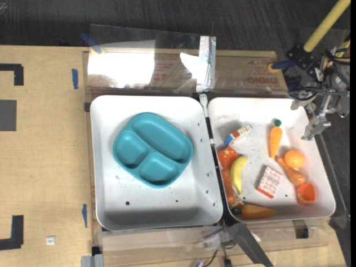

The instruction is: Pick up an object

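The right bin point(253, 107) holds several toy foods. An upright carrot point(275, 140) lies near the back, with an orange ball point(294, 159) to its right. A yellow banana point(238, 173) rests beside a red tomato-like piece point(226, 158). A red and white box point(270, 182) lies in the middle, a small white carton point(240, 134) sits further back, an orange cup point(306, 193) is at the right, and a second carrot point(257, 210) lies along the front wall. My gripper point(312, 128) hangs over the bin's right rim, right of the upright carrot, with nothing seen in it.
The left bin point(105, 121) holds a teal divided plate point(153, 148). A clear plastic sheet point(150, 60) and a taped post point(206, 60) stand behind the bins. Cables and a yellow rod point(328, 18) crowd the upper right corner.
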Motion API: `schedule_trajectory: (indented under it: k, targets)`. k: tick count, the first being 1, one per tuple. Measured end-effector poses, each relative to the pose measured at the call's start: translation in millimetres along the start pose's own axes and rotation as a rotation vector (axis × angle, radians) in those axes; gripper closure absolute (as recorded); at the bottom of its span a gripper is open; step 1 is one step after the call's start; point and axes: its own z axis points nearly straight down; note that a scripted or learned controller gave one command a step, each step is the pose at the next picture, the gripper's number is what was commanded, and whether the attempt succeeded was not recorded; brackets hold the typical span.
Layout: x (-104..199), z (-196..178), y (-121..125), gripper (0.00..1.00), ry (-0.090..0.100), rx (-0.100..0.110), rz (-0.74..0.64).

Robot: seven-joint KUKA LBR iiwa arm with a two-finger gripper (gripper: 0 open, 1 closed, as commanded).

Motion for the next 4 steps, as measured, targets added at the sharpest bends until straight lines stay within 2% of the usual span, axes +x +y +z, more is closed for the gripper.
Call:
schedule_trajectory:
  k: [1,2,3,4]
  targets:
    - [24,147,18,0.00,-0.003,0.001,0.064]
    - [34,155,38,0.00,-0.018,0.008,0.083]
    - [32,143,39,1.00,-0.026,0.009,0.080]
    - [33,144,40,0.00,-0.023,0.008,0.080]
